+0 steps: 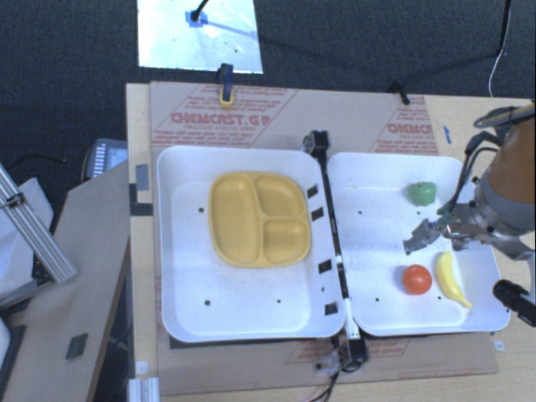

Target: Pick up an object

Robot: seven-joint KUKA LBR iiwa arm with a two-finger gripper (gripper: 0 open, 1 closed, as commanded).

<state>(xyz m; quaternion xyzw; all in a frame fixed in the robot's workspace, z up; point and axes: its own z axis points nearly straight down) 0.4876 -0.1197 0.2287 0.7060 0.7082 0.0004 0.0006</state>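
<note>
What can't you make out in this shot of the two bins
- Gripper in the camera view: small and blurred, so finger state is unclear.
- Arm: cut off by the right edge.
- Green object in the right bin: too small to identify.

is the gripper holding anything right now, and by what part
Nothing is held. The gripper hangs over bare floor of the right bin, apart from the green toy, the tomato and the banana.
</note>
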